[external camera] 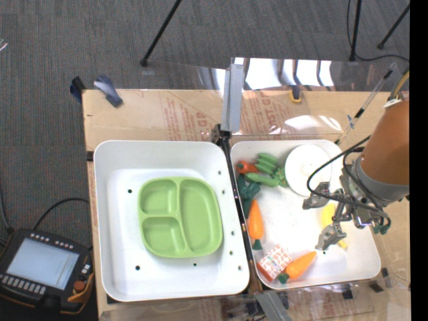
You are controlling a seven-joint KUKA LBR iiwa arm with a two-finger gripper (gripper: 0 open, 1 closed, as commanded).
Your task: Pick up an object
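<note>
Gripper [332, 235] position: over the right bin [364, 263], toward its right half, low above the bin floor. Finger state cannot be determined; the tool appears as a dark cluster of metal parts and cables, and no object is visible between its tips.

Candidate objects in the right bin:
- Yellow object [328, 215]: just beside the gripper, partly covered by the tool body. Its shape cannot be made out.
- Orange carrot [299, 265] with green top: lies on the bin floor near the gripper, toward the bin's front edge and to the image-left of the tool.
- Red-and-white patterned box [273, 262]: touching or just beside that carrot, at its image-left.
- Second carrot [255, 220]: lies along the left wall of the right bin, well apart from the gripper.
- Green vegetables [267, 168] and a small red piece [245, 168]: at the bin's far left corner.
- White round plate [309, 166]: at the far side of the bin, behind the gripper.

Left bin [114, 159]: holds a green divided tray [180, 217] with three compartments.

Arm [391, 152]: enters from the image right and reaches down into the right bin. Its orange band is cut off at the frame edge. Cables loop across the wrist and hide part of the plate's edge.
</note>
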